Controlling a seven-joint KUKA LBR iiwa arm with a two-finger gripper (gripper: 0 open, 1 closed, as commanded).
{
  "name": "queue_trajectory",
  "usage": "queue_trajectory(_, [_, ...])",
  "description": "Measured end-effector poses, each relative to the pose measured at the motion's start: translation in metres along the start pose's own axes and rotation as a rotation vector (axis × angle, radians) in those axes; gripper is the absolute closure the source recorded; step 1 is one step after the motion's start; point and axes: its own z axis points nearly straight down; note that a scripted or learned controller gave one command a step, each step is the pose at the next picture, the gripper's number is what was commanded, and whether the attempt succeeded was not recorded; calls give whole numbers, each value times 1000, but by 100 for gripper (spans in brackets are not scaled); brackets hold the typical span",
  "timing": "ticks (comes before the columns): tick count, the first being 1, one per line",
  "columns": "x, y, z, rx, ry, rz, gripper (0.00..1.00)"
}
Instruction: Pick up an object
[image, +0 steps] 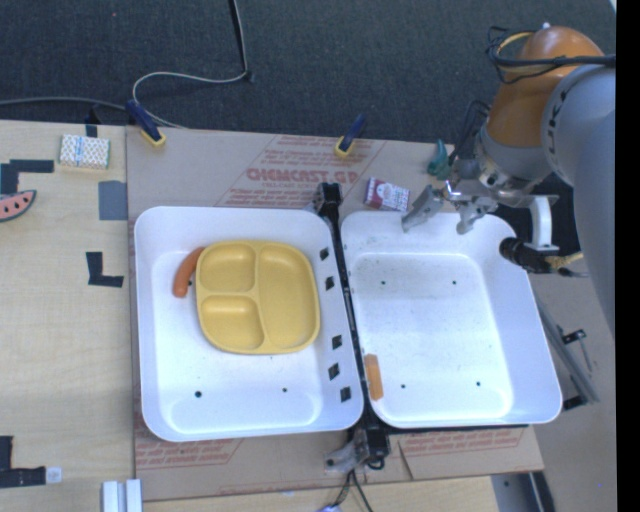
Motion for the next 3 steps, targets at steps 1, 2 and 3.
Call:
queue_trajectory(1, [35,-13,87,2,0,1,0])
queue_trajectory(2, [36,-23,115,-3,-2,0,0])
queue_trajectory(3, [36,-23,105,-4,-3,0,100])
